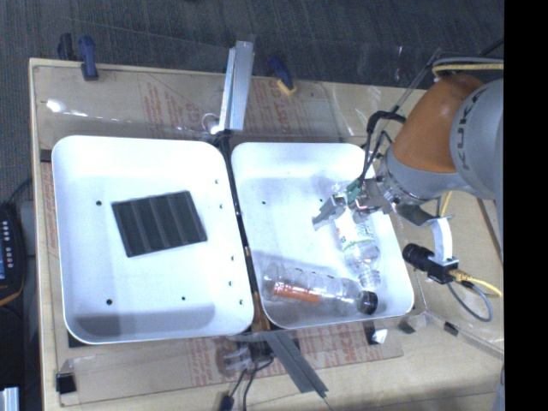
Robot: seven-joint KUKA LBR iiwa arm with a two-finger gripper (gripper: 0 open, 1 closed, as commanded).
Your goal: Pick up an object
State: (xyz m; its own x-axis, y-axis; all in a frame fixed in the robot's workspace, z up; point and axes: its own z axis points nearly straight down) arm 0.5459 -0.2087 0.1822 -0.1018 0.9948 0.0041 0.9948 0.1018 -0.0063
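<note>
A: The fingers (336,208), what are they doing?

B: In the camera view they hang low over the right bin (282,157), near its middle right part. The grey metal tips point toward the bin's left. I cannot tell how far apart they stand, nor whether anything sits between them; the wrist and a clear bottle crowd that spot.

A: Which bottle?

B: A small clear plastic bottle (358,245) lying in the right bin, running from just under the fingers down toward the bin's near right corner. Its upper end is touching or just beside the fingers; I cannot say which.

A: Anything else in that bin?

B: A second clear bottle (312,288) lies along the near wall, with an orange-brown part inside and a dark cap at its right end. The two bottles meet near that corner.

A: And the left bin?

B: The left bin (77,178) holds one dark ribbed rectangular slab (159,222), lying flat and a little askew, well apart from the arm.

A: The arm itself?

B: Grey, with its orange band (432,131), reaching in from the right over the wooden surface (154,88).
</note>
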